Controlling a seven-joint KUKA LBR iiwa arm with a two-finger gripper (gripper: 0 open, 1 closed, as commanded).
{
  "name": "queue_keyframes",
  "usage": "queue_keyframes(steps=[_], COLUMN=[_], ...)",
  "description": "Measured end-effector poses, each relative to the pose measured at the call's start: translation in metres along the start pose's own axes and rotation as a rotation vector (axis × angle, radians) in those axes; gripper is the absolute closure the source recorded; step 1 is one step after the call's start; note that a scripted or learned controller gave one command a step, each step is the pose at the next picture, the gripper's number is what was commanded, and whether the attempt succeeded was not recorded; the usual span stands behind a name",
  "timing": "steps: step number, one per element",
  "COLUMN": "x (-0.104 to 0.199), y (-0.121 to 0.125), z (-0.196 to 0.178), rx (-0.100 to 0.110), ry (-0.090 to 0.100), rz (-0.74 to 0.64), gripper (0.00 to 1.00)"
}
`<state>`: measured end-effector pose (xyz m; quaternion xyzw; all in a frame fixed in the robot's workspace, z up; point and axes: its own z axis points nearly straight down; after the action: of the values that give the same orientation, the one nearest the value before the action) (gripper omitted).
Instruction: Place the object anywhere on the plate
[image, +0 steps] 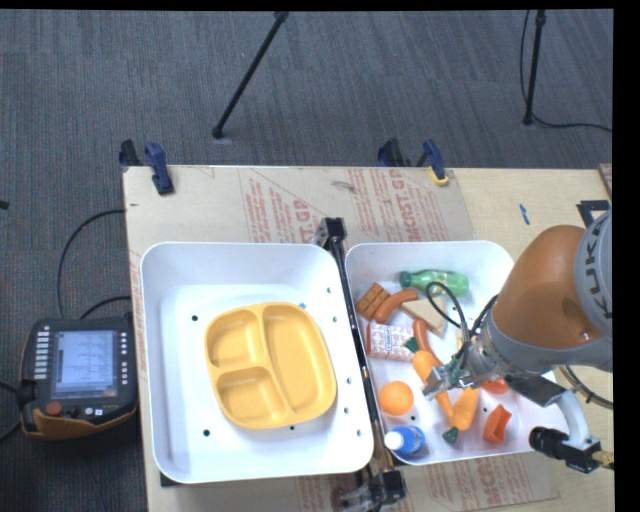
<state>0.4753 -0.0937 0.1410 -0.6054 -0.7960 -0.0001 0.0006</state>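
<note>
Carrot (462, 408), the toy nearest the gripper, is lying in the right bin (495, 252), orange with a green stem end, just below the gripper (447, 374) and beside a red-orange piece (497, 423). We are seeing the gripper hovering low over the clutter, but we cannot tell how its tips are standing or whether anything is caught there. Around it we are finding an orange ball (397, 398), a blue-capped bottle (405, 440), a printed carton (388, 340), a sausage (404, 301), a brown waffle-like block (372, 298) and a green bottle (436, 280). The grey arm (545, 300), with its orange band, is reaching in from the right. In the left bin (170, 300) the yellow plate (270, 364), split into three compartments, is sitting well apart from the toys. Both bins are resting on a cardboard-topped bench (250, 200); a control pendant (80, 375) is lying on the carpet to the left.
</note>
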Motion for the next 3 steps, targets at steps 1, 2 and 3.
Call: queue_keyframes(steps=[1, 2, 3], x=[-0.007, -0.007, 0.016], y=[0.04, 0.04, 0.019], z=[-0.11, -0.11, -0.089], rx=[-0.001, 0.001, 0.003], ry=[-0.001, 0.0, 0.0], rz=[-0.03, -0.032, 0.498], gripper=[1.0, 0.0, 0.0])
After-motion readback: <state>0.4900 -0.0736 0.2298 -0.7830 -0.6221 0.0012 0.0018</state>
